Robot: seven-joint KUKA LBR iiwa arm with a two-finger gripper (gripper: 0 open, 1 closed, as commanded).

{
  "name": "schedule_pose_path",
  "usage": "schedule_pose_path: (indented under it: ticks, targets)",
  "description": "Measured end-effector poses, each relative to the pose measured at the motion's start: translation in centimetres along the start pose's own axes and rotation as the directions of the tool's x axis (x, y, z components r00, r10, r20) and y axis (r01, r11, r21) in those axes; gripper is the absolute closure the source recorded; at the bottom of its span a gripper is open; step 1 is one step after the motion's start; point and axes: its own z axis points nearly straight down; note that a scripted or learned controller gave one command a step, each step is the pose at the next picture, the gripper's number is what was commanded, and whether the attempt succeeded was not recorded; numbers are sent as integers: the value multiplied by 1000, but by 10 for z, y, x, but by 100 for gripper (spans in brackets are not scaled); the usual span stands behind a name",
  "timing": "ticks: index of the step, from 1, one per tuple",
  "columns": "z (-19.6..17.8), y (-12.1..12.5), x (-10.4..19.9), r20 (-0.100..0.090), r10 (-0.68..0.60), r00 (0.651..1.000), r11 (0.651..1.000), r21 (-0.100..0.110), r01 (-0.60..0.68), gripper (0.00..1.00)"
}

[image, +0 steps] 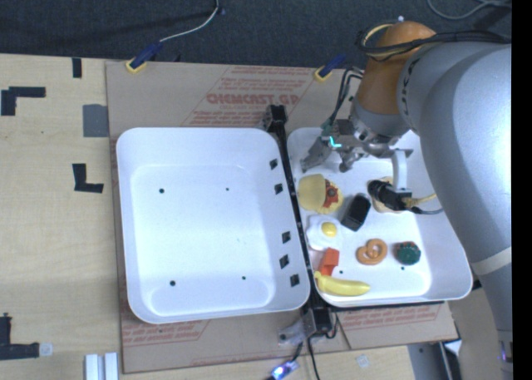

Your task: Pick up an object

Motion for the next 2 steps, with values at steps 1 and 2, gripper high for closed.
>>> schedule_pose_path:
  ticks: [1,2]
  targets:
    - [-9,1,2,0,-4,1000,1000,2,4,100]
    - [-8,0,2,1,-4,1000,1000,2,4,0]
